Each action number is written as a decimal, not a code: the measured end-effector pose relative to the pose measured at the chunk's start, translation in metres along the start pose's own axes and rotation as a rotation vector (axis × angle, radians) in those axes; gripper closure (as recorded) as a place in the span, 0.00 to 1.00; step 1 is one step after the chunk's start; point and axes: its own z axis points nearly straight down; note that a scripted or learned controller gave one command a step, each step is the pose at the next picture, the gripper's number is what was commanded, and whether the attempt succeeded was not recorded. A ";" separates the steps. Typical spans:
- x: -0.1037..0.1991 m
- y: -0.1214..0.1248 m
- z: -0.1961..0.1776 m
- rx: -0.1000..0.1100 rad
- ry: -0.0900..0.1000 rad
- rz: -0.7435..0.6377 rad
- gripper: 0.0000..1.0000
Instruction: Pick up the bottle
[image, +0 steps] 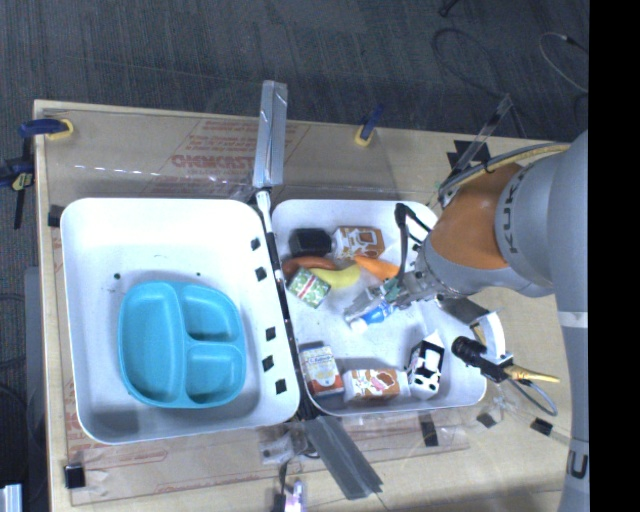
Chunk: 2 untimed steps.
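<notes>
Bottle (368, 311) of clear plastic with a blue end lies on its side in the middle of the right bin (440, 402), tilted so its blue end points toward the bin's centre; its far end meets the gripper (398, 292), whose fingers are hard to read at this angle, so it cannot be told whether they are closed around the bottle or merely touching it.

Nearest the camera, along the right bin's front wall, lie a small printed carton with a red label (320, 367), a flat orange-and-white packet (374, 383) just beside it, and a black-and-white cow-patterned carton (426, 367) standing near the corner. In the left bin (90, 400), a smooth turquoise divided tray (182, 343) with rounded corners and three compartments rests on the glossy white floor.

Farther back in the right bin, a green-and-white box (309, 287) sits next to a yellow banana-shaped toy (345, 277) and an orange carrot-shaped piece (376, 267). Behind these are a dark rounded object (311, 241) and a brown printed pack (359, 240) against the far wall.

The grey arm (540, 225) with its glossy orange band reaches in from the right, above the pale wood-grained tabletop (150, 150).
</notes>
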 end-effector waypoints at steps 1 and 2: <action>-0.002 0.003 -0.012 -0.007 -0.008 -0.003 1.00; -0.002 0.002 -0.012 -0.007 -0.008 -0.003 0.00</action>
